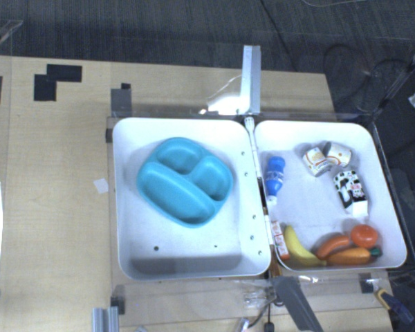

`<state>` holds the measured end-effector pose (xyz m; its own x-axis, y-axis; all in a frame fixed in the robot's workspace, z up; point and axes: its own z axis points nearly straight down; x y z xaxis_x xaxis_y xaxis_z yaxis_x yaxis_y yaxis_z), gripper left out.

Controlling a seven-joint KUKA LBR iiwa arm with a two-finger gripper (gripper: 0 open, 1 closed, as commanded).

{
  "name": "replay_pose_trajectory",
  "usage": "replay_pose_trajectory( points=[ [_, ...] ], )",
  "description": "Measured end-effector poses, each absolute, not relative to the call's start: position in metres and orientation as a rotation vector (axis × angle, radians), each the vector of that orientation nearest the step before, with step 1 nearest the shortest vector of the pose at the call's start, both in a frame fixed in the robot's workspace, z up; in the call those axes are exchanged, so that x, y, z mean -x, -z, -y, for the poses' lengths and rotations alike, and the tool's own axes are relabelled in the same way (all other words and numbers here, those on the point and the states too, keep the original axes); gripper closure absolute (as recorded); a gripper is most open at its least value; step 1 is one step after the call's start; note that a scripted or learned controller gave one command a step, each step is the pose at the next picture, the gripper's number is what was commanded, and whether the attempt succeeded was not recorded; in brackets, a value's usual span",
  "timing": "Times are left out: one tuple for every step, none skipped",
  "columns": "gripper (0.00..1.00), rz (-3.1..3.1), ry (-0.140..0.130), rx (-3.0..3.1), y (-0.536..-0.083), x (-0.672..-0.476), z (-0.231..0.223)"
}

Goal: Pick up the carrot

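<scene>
— So, where does the carrot (348, 256) lie?
— In the right bin (318, 206), at its near wall, toward the right corner. It lies flat, orange, with a dark green end pointing right.
— What is touching it?
— A second orange, elongated piece (333, 243) rests against its far side, and a round red-orange tomato (364, 236) sits just behind its right end. A banana (299, 247) lies just to the left, curving along the near left corner.
— And the jaws, released or clenched?
— I cannot tell.
— Farther back in that bin?
— A black-and-white patterned item (349, 188) sits toward the right wall, and a blue-capped bottle (272, 177) lies along the left wall. Beyond them, near the far wall, is a crumpled white and tan object (326, 157); what it is I cannot make out.
— The other bin?
— The left bin (135, 247) holds a blue divided plate (185, 180) near its middle, well apart from the carrot.
</scene>
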<state>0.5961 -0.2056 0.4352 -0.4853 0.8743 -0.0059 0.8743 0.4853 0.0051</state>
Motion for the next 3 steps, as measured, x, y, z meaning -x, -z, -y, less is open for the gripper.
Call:
replay_pose_trajectory(
  points=[
    [1.0, -2.395, -0.001, -2.031, -0.281, -0.602, 0.157],
    [1.0, -2.138, 0.0, -2.299, -0.254, -0.668, 0.145],
    [1.0, -2.108, 0.0, -2.329, -0.249, -0.67, 0.073]
  ],
)
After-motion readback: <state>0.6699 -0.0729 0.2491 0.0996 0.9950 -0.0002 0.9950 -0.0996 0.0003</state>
